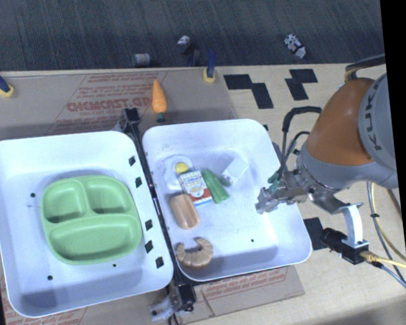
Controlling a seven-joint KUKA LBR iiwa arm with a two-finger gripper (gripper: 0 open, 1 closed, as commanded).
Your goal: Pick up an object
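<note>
Grey metal claw (270, 198) at right white plastic bin's (270, 248) right rim; finger state cannot be told. Tan hot-dog-shaped toy (184, 211) lies well left, beside small red-and-yellow box (193, 186).

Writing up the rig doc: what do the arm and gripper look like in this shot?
The arm is a rounded grey body with a broad orange band above the wrist. A dark cable loops along it toward the wrist. The gripper is a small grey metal assembly at the arm's tip.
</note>
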